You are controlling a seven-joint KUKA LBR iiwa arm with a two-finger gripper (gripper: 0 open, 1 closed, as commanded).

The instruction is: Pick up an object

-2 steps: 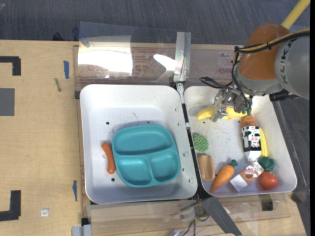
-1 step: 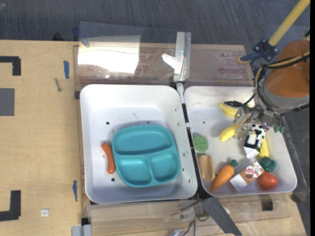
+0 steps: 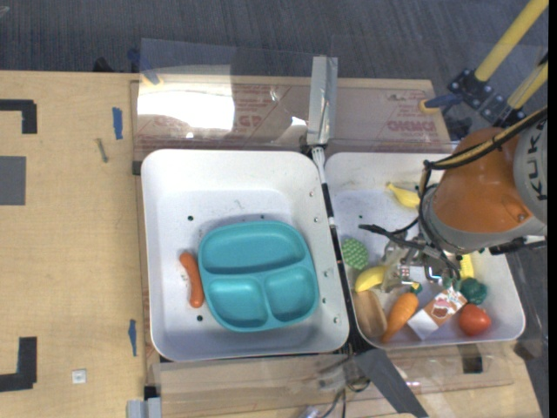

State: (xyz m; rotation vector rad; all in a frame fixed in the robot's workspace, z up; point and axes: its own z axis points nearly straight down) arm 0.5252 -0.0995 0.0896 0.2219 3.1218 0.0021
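While the arm (image 3: 487, 190) reaches in over the right bin (image 3: 513, 320), its gripper (image 3: 409, 268) hangs low among a crowded pile of toy food, just above the carrot (image 3: 400, 312) and beside a yellow banana-like piece (image 3: 372, 279). The carrot looks like the nearest candidate for picking — it lies tilted, its thick orange end up toward the gripper and its tip down near a pale bread-like piece (image 3: 369, 313) at the bin's front wall. By its look it is a light, hollow plastic toy: stiff, smooth and probably a bit slippery, with a taper that could squirt out of a pinch taken near the point. A hold across the thick upper half, square to its long axis, seems the safest.

Whether the gripper is spread or closed I cannot tell; metal parts and cables blur together under the wrist (the orange band hides much from above), and nothing can be seen held in it.

Around it sit a green knobbly piece (image 3: 354, 252), a red tomato (image 3: 474, 320), a small printed carton (image 3: 446, 306) and another yellow piece (image 3: 403, 195) farther back — close enough that neighbours may get nudged. The left bin (image 3: 165, 181) holds a teal divided tray (image 3: 258, 273) with a sausage (image 3: 192, 279) beside it, touching its left edge or nearly so.
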